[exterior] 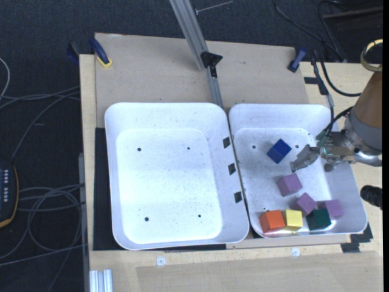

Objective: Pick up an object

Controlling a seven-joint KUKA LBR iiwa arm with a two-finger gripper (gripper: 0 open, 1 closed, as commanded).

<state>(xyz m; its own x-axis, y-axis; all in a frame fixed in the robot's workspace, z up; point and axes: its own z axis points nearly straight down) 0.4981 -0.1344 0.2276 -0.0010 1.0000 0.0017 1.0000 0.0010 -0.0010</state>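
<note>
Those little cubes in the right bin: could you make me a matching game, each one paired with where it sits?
Things:
1. blue cube
2. orange cube
3. green cube
4. yellow cube

Places:
A. between the orange and green cubes
B. alone, toward the bin's far side
C. left end of the front row
D. front row, just right of the yellow one

Pairs: 1-B, 2-C, 3-D, 4-A

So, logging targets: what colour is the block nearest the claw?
Purple block, just below the claw; clearest in the camera view.
</note>
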